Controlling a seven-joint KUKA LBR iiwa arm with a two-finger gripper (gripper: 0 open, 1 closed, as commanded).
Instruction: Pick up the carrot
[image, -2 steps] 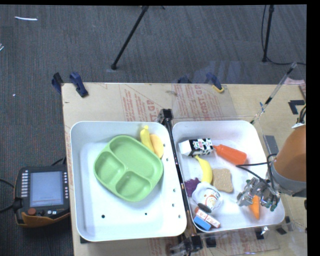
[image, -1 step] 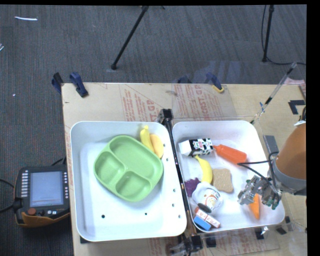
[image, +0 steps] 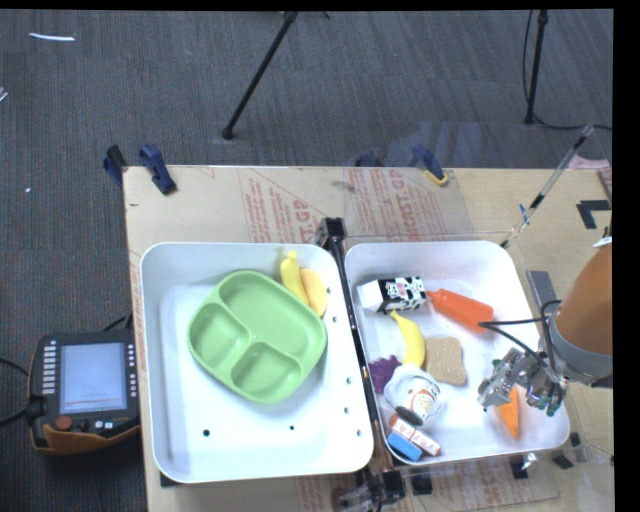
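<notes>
Carrot, small and orange, lies near the right wall of the right bin, toward its near corner, pointing roughly toward the front edge. The gripper sits directly over the carrot's upper end, its metal parts overlapping the orange body; whether its jaws are spread or closed on the carrot cannot be told from this angle. Around the carrot, the same bin holds a slice of toast to the left, a yellow banana beside the toast, and a white cup with printed markings lying below them. A purple item peeks out at the cup's left. Near the bin's front edge lies a small blue and red packet. Toward the back sit a black-and-white carton and an orange bottle lying on its side. The left bin holds a green divided plate with three compartments, tilted slightly, and two yellow corn-like pieces touching its upper right rim. The arm enters from the right edge, its orange band showing above the grey wrist, with the wrist bent down into the right bin. Both bins rest on a cardboard-covered bench.
</notes>
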